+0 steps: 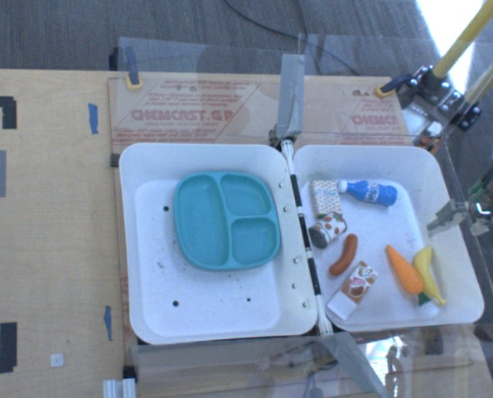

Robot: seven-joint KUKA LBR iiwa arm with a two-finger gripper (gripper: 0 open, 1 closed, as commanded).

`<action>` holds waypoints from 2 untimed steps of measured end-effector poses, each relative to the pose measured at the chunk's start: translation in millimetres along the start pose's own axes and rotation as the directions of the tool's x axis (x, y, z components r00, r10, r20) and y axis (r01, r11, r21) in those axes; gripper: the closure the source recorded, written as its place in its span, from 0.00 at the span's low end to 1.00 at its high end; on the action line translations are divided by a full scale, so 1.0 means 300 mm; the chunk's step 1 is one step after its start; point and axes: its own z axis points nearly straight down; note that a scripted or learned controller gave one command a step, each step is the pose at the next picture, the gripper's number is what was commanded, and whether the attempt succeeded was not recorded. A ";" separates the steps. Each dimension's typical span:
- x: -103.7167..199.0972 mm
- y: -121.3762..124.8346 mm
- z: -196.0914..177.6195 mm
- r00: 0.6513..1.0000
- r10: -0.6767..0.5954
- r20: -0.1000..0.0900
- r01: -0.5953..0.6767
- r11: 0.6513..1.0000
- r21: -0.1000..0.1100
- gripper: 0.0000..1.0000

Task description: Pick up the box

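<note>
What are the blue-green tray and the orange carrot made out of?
The tray looks like hard plastic: smooth, one even teal colour, with three moulded compartments. The carrot seems to be a plastic toy, plain orange and smooth, though it is too small to be sure.

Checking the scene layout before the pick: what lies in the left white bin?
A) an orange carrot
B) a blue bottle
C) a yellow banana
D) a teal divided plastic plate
D: the teal divided plastic plate lies alone in the left white bin, while the carrot, bottle and banana are in the right bin.
</note>
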 end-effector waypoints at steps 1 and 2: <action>0.214 -0.011 0.465 1.000 0.013 0.002 -0.013 1.000 -0.010 0.00; 0.209 -0.009 0.429 1.000 0.017 0.002 -0.017 1.000 -0.014 1.00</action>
